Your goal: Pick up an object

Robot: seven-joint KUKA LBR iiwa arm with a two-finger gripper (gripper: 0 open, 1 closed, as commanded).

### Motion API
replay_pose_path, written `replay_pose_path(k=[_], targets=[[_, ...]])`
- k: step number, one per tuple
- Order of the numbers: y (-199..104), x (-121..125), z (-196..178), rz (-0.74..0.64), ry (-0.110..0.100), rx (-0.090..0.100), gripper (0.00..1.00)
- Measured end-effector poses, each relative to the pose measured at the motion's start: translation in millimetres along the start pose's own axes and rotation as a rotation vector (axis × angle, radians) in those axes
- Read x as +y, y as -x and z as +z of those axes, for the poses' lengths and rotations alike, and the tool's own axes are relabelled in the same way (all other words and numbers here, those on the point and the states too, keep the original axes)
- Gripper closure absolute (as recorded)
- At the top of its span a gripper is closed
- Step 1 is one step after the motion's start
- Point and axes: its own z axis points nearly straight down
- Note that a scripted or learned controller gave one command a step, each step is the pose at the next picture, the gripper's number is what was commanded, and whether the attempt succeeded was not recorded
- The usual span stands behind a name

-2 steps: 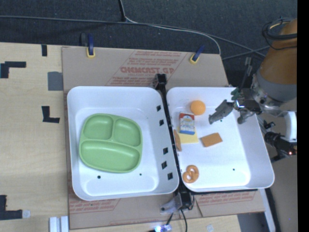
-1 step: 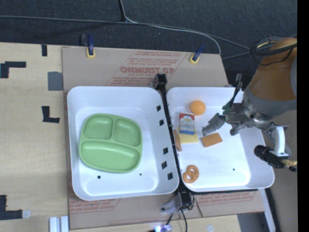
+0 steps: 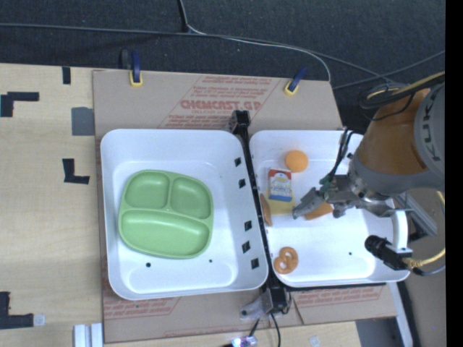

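Note:
The right bin holds an orange ball, a small white and red carton, a brown pretzel and a tan piece against its left wall. My gripper hangs low over the middle of this bin, just right of the carton's lower end. A small orange object lies right at the gripper's tip, partly hidden by it. I cannot tell whether it is gripped or just lying underneath.
The left bin holds a green divided plate. A black divider with clips runs between the bins. The arm's grey and orange body covers the right bin's right side.

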Motion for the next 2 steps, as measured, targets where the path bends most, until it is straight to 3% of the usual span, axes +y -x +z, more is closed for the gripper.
replay_pose_path(k=[1, 2], targets=[[0, -1, 43, 0.001, -0.003, 0.0, 0.0], [-1, 0, 31, -0.001, -0.001, 0.001, 1.0]])
